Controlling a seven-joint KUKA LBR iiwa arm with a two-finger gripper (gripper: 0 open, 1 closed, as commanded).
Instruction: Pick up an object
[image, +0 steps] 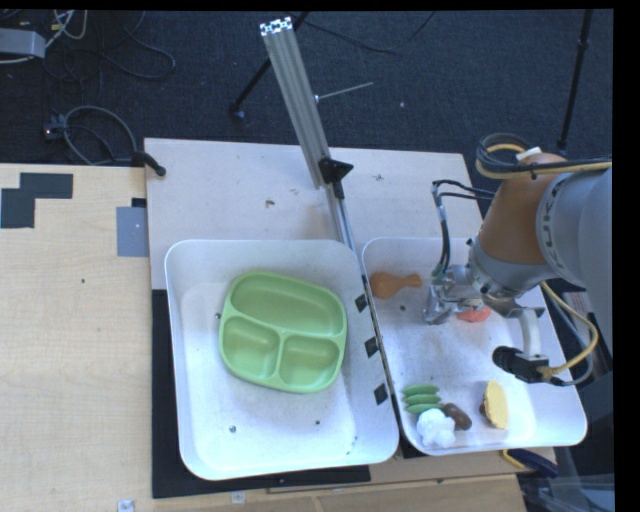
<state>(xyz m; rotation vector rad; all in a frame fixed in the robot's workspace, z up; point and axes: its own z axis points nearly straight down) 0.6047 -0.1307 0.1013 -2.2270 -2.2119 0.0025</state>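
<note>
Two bins on table. Right bin (560, 425): hand (440, 308) low beside red object (476, 314) — grip state cannot be told. Nothing visibly lifted; pick not yet done.

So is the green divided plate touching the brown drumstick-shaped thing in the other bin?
Apart. The camera view shows the green plate in the left bin, the brown piece in the right bin, with the bin walls between them.
</note>
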